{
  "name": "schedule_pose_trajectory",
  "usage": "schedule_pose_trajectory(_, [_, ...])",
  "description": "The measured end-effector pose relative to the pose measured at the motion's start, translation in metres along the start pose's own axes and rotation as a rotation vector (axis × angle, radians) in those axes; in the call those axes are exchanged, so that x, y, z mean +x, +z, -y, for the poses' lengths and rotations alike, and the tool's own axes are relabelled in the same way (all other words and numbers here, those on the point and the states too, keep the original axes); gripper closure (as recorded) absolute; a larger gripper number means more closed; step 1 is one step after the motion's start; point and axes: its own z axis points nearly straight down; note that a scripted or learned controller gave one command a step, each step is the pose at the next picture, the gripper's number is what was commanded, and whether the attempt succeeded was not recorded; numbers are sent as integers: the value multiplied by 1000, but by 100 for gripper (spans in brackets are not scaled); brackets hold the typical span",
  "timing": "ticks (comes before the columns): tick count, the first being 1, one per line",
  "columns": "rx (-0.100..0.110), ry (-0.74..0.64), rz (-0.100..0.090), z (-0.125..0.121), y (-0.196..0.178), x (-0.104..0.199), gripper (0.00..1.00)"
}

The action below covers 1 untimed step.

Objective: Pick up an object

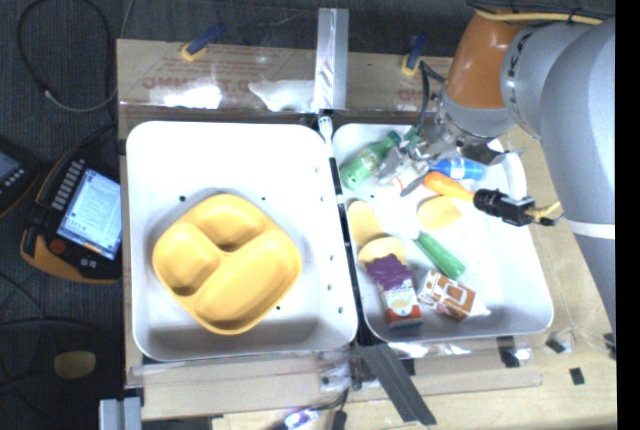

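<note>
The right bin [530, 303] holds several small items. A green bottle [365, 161] lies at its far left corner, with an orange carrot-shaped piece [447, 185] and a clear bottle with a blue cap [458, 167] to its right. Nearer the front are a pale yellow round piece [438, 213], another yellow piece [381, 249], a green stick [440, 255], a purple and orange box [395, 286] and an orange and white carton [447, 295]. My gripper [412, 156] hangs low over the bin's far end, just right of the green bottle and close to it.
The left bin [160, 153] bears a large yellow divided plate [226, 260]. A metal divider post [331, 58] stands behind the bins' shared wall. The grey arm [570, 88] covers the right bin's far right corner. A handheld pendant [75, 213] lies left of the bench.
</note>
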Motion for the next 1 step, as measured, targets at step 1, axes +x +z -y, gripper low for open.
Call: schedule_pose_trajectory(1, [-3,-52,0,-33,-69,25,100])
